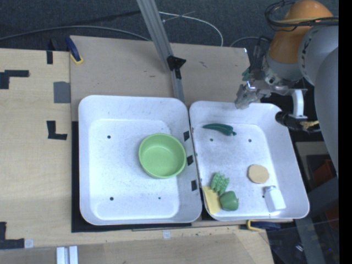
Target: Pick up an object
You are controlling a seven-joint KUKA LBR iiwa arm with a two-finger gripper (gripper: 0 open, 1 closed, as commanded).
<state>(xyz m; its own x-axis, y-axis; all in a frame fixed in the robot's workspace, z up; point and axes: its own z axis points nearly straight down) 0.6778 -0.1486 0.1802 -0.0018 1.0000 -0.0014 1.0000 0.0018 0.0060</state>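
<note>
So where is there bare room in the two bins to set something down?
Left white bin: open floor all around the green bowl. Right white bin: bare middle between the dark green pepper and tan round cookie; crowded near the green toys.

1. Floor: dark grey-blue carpet [110, 7] across the top, also at the bottom right corner.
2. Bench: brown board top [126, 65], scuffed, under and behind the bins.
3. Pale wood panel [30, 164] at left, just beside the board; black tape marks [55, 130] and a grey patch [61, 91] on it.
4. Blue-and-yellow clamp [73, 50] at the board's far left corner.
5. Grey metal pole [159, 34] slants from the top edge down to the board; black bracket [176, 63] on it.
6. Thin white cables [187, 22] loop over the carpet beyond the bench.
7. Black mat edge [75, 175] shows along the left bin's side.
8. Light: even, soft, no hard shadows.
</note>
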